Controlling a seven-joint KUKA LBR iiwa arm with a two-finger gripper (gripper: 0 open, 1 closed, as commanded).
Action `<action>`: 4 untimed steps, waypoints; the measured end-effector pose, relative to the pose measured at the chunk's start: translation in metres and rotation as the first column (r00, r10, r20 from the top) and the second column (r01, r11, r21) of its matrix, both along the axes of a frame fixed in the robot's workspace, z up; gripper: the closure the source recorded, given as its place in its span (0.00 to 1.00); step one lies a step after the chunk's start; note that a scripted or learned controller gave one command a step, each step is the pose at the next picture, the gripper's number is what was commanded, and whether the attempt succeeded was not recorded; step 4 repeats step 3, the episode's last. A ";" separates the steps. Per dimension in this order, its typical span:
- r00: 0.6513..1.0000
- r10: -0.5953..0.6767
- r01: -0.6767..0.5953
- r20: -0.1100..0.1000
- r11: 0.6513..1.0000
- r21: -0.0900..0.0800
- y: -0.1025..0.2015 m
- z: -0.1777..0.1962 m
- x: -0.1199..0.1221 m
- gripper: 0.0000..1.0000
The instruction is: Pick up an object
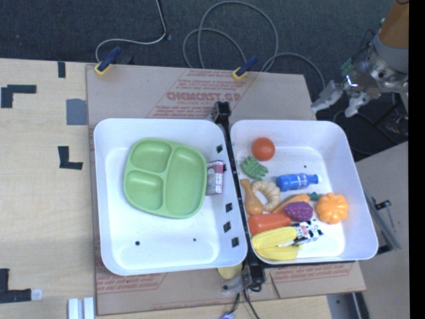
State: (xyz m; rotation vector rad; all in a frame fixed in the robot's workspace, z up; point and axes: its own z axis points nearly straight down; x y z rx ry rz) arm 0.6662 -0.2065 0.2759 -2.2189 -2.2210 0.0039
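**Arm waiting off the bins, nothing picked yet**

Nearest the camera, you are looking at the arm (397,28), hanging high at the upper right, outside both bins. Its gripper (340,97) is hovering beyond the right bin's (345,135) far corner, fingers spread apart and carrying nothing.

Going down in size: the left bin (106,198) is holding a green plate (166,178), with a small can (214,177) lying against the plate's right edge. The right bin is carrying the crowd: corn (275,244), a carrot (267,222), a pumpkin (332,207), a blue bottle (296,181), a purple grape bunch (298,211), a tomato (263,149) and a green leaf (253,168).

You are sitting at the approach step. The next move, as I judge it, is asking for a descent over something standing apart. The tomato and the bottle are looking easiest; the corn, carrot and grape bunch are touching one another, so a grab there is risking a miss.
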 end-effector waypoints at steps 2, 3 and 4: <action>1.000 0.002 -0.002 0.002 1.000 0.000 0.095 -0.193 0.004 0.00; 1.000 0.002 -0.002 0.005 1.000 -0.001 0.095 -0.182 0.004 1.00; 1.000 0.002 -0.002 0.005 1.000 -0.001 0.095 -0.182 0.004 1.00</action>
